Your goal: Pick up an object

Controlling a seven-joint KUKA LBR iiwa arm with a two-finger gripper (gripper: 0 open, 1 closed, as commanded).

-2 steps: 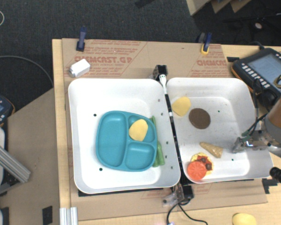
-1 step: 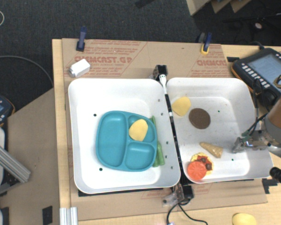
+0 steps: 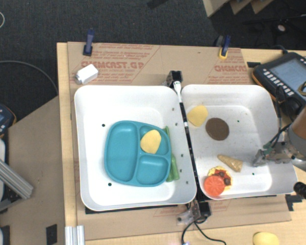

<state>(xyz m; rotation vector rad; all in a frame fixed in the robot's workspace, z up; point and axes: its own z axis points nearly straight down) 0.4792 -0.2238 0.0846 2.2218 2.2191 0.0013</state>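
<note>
The bench (image 3: 143,60) carries two shallow white bins side by side, butted along their inner rims. The left bin (image 3: 92,137) holds a blue divided plate (image 3: 137,153) lying flat near its centre, with a yellow piece (image 3: 151,141) resting in the plate's upper right compartment and a green item (image 3: 172,162) wedged between the plate's right edge and the bin's right wall. The right bin (image 3: 245,98) holds the loose candidates for the pick: a pale yellow disc (image 3: 197,115) against its left wall near the far corner, a brown disc (image 3: 217,128) just beside it toward the middle, a tan cone-shaped piece (image 3: 230,162) lying on its side lower down, and an orange-red round piece (image 3: 214,182) with dark toppings at the near left corner, touching the near rim. The arm enters over the right bin's right rim, and its gripper (image 3: 263,156) sits low near that rim, well apart from every object; whether the claw is wide or narrow cannot be told, and nothing is seen held in it. Judgement: the pick is not yet made. The cone is the nearest object and lies clear of the walls, so it appears the least obstructed target; the pieces against the walls leave less room for a clean grasp.
</note>
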